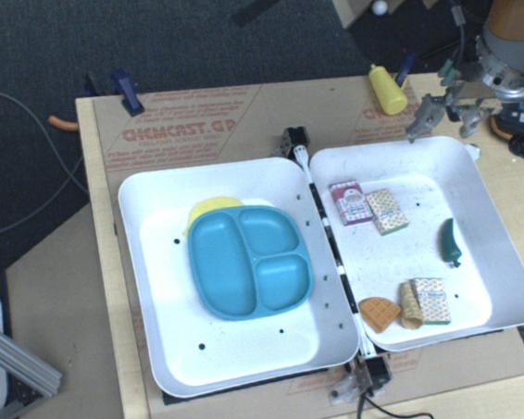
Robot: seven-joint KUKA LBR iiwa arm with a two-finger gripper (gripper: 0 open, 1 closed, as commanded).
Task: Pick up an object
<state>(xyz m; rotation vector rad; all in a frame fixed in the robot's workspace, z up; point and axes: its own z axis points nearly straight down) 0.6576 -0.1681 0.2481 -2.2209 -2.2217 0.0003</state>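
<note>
Your gripper [444, 110] sits at the far right, above the far rim of the right bin [495, 217], with its fingers spread apart and nothing between them. It looks parked clear of the contents, so no object has been chosen yet.

The candidates all lie loose in that right bin. A small red-and-white packet [349, 203] rests flat beside a pale patterned box [387, 210], the two just touching at the far left. A dark teal, slim, curved piece [449, 240] lies alone near the right wall. At the near edge, a tan biscuit-like wedge [379, 312] sits beside another patterned box [425, 301] with a crinkled end.

The left bin [147, 262] holds a blue plastic divided tray [249, 259], smooth and rounded, with three compartments; it lies over something yellow [213, 204] peeking out at its far edge.

I'd judge the small boxes easiest for you: flat sides, apart from the walls. The tray looks too broad for the fingers
</note>
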